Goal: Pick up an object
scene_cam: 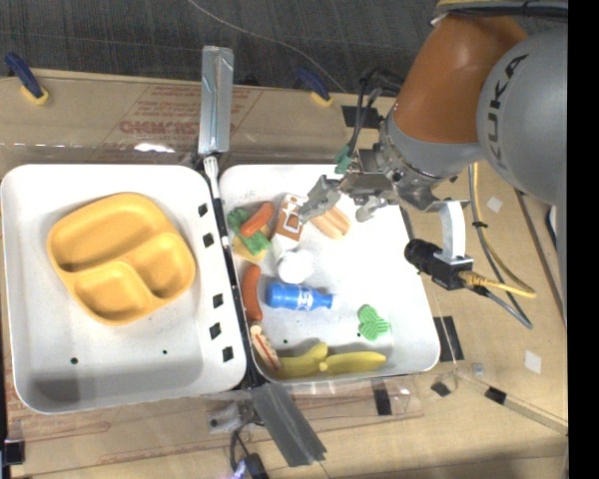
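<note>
The gripper is hovering over the right bin, fingers spread and grasping nothing, and probably needs lowering onto the small box.

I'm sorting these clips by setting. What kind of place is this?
Probably a robot lab's picking bench: two white bins clamped to cardboard, a robot arm reaching over toy food like a banana, plus loose cables.
</note>
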`<state>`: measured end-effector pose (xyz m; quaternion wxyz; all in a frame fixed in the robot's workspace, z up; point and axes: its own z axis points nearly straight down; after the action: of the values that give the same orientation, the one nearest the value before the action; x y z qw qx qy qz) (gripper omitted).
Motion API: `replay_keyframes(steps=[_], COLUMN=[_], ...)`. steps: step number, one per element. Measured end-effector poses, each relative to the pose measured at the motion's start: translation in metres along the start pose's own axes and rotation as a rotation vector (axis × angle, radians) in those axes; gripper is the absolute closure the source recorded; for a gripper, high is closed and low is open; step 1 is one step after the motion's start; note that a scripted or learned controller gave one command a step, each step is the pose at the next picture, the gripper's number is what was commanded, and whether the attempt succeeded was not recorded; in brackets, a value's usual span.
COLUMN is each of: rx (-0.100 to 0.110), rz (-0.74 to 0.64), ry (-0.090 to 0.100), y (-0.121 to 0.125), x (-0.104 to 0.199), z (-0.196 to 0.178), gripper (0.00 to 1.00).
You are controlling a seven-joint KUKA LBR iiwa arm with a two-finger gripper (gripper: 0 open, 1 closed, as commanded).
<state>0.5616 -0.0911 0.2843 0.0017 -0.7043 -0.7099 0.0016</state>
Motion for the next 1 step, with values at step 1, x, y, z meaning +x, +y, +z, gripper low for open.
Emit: replay_keyframes(steps=[1], rx=[-0.013], rz=[-0.114], ry=[-0.004], y=[0.0037], x=[-0.0250], z=[-0.1328], gripper=[0.00])
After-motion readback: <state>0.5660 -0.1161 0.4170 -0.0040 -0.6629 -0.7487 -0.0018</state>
